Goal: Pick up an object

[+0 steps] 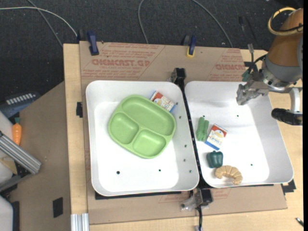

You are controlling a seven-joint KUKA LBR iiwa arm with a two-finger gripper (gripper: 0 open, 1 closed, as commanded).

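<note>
White, shallow right bin (269, 143) holds four small things along its left edge: a green oblong block (202, 128), a small white, blue and red carton (216, 136), a dark green toy pepper (214, 158) and a tan toy croissant (229, 173) near the front edge. Grey two-finger gripper (244, 95) hangs over the bin's bare back right part, well apart from them; whether it is clenched cannot be told. Left bin (94, 143) carries a light green divided plastic tray (142, 126), with another carton (162, 100) at the tray's back edge
</note>
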